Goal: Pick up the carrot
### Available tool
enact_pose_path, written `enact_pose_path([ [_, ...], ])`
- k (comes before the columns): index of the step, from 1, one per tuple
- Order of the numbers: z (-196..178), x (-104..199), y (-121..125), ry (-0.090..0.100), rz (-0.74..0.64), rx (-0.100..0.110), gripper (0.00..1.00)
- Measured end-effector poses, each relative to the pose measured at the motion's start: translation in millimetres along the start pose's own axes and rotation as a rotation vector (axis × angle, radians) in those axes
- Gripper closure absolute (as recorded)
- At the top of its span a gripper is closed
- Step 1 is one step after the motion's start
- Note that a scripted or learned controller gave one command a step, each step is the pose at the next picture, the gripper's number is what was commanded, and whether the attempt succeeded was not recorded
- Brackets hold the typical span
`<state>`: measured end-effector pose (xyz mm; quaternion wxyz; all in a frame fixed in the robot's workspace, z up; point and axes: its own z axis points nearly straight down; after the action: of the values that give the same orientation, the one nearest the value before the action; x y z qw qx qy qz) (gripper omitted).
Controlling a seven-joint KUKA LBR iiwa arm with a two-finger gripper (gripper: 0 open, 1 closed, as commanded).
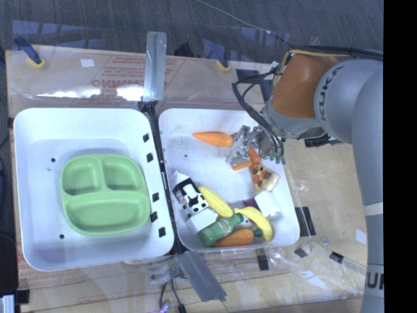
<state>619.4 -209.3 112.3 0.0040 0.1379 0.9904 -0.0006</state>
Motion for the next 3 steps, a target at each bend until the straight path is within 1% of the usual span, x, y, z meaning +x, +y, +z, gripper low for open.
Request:
enact_pose_path([
  [1, 0.3, 0.2, 0.4, 0.001, 0.000, 0.000, 0.00],
  [2, 13.1, -24.9, -0.2, 0.039, 0.137, 0.008, 0.00],
  [3, 14.7, -14.4, 26.1, 0.033, 0.603, 0.018, 0.00],
])
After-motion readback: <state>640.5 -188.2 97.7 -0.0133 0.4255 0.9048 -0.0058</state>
